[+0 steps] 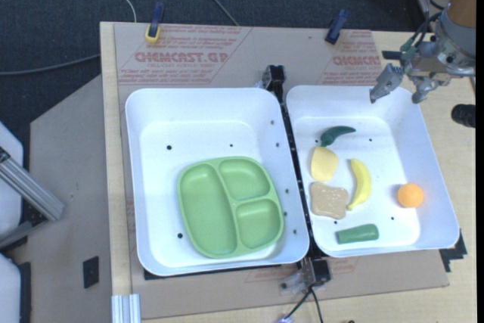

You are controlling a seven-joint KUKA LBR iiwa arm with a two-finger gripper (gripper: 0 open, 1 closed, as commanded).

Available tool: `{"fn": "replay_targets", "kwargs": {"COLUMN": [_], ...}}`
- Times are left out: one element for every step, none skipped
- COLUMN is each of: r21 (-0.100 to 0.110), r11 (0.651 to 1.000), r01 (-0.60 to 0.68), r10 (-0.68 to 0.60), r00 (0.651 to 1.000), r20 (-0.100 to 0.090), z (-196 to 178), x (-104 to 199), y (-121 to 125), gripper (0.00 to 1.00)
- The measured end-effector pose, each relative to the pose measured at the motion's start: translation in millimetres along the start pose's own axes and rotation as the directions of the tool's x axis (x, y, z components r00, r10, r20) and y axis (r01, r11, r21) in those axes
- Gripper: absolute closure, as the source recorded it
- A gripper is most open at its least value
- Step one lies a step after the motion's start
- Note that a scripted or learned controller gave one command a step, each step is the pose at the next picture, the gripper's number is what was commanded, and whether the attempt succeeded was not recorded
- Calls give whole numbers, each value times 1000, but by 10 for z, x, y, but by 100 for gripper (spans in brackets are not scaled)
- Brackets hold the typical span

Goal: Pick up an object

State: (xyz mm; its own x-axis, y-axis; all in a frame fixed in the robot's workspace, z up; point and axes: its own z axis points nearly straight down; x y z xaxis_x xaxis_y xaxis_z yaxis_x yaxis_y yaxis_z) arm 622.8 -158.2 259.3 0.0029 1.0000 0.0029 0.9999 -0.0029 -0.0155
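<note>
No object has been picked; the whole grasp is still to do. Near edge of the right bin (431,163): a green block (357,234), a flat slice of toast (329,200), a curved yellow banana (360,183) and a round orange (410,195). Farther in: a pale yellow lump (324,163) and a dark green pepper (336,135). Over the far right corner, the gripper (402,85) hangs with fingers spread, empty.

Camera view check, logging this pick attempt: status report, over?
Gripper open, holding nothing, above right bin's far edge. Banana, orange, bread slice all in the bin, untouched. Nothing in the way.
</note>
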Motion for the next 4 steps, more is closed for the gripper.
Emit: {"fn": "replay_targets", "kwargs": {"r21": [-14, -7, -12, -7], "r11": [1000, 1000, 1000, 1000], "r01": [3, 5, 2, 2], "r10": [-3, -5, -2, -2], "r00": [1000, 1000, 1000, 1000], "r20": [2, 1, 2, 1], "z": [-82, 529, 1028, 1669], "x": [7, 68, 67, 60], "y": [21, 69, -26, -31], "gripper": [0, 0, 0, 0]}}
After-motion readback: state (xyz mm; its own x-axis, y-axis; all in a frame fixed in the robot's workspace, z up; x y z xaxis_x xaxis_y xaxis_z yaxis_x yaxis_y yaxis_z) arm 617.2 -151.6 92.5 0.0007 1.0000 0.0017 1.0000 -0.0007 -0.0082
